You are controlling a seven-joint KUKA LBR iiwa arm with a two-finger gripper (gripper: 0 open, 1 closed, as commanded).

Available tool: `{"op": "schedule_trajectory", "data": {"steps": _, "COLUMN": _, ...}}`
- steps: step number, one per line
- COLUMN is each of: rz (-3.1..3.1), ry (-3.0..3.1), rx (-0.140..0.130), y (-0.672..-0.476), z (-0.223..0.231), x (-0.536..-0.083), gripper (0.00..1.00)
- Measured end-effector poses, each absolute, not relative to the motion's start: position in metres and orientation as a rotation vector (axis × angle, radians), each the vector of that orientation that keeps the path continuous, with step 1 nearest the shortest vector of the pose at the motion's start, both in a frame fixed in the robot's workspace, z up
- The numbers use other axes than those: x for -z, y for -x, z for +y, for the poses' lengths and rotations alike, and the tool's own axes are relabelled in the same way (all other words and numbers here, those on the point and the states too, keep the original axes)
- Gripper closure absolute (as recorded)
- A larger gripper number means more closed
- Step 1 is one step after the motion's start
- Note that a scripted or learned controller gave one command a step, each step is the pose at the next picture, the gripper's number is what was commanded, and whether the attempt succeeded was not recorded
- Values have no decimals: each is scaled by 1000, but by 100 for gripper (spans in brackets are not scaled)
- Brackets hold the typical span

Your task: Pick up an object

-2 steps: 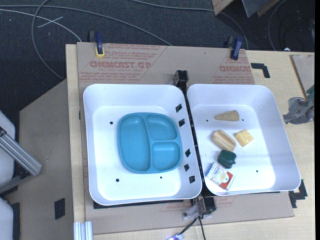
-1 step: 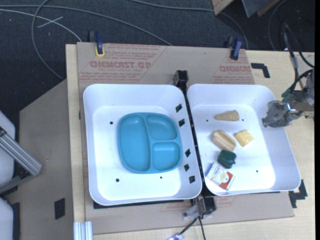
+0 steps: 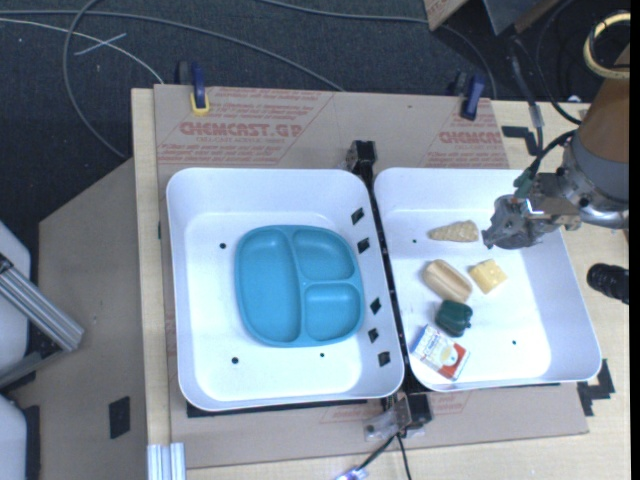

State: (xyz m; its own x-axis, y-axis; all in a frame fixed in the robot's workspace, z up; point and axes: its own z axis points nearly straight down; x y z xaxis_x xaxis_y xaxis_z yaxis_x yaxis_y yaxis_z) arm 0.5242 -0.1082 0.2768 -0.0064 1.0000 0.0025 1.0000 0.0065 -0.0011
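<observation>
In the right bin lie several small objects: a pale wedge-shaped piece, a tan bread roll, a yellow cheese-like block, a dark green item and a small red-and-white packet. My gripper hangs over the bin's upper right part, just right of the pale wedge and above the yellow block. Nothing shows between its fingertips.
The left bin holds a blue divided tray. A black divider with clips runs between the bins. Clamps hold the board at its far edge, and cables lie on the dark floor beyond.
</observation>
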Motion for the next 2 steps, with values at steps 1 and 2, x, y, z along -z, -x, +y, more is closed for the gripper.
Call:
{"op": "schedule_trajectory", "data": {"steps": 1, "rz": -2225, "ry": 2212, "rx": -1, "y": -529, "z": -54, "x": -257, "gripper": 100}}
{"op": "schedule_trajectory", "data": {"steps": 2, "rz": -2222, "ry": 2216, "rx": -2, "y": -526, "z": -6, "x": -243, "gripper": 100}}
